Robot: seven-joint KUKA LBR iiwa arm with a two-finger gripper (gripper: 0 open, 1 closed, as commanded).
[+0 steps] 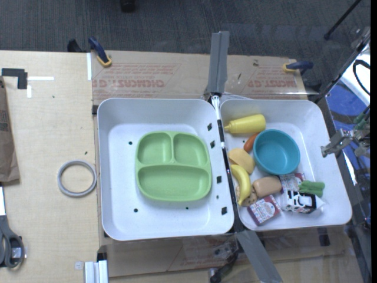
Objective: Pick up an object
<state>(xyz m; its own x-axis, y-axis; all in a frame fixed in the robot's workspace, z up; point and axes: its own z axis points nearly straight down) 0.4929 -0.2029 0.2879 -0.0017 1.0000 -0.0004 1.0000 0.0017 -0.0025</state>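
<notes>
The gripper [337, 142] hangs at the right bin's [333, 188] outer rim; I cannot tell whether it is open or closed. Just inward from it, the blue bowl [277, 152], banana [239, 183] and packets [264, 210] crowd together, so a grab could nudge neighbours and slip.

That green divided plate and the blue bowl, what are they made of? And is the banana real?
The green plate looks like matte moulded plastic: even colour, soft rounded dividers. The blue bowl seems plastic too, smooth with a faint sheen. The banana is probably a plastic toy, uniformly yellow and unblemished, though that is a guess.
</notes>
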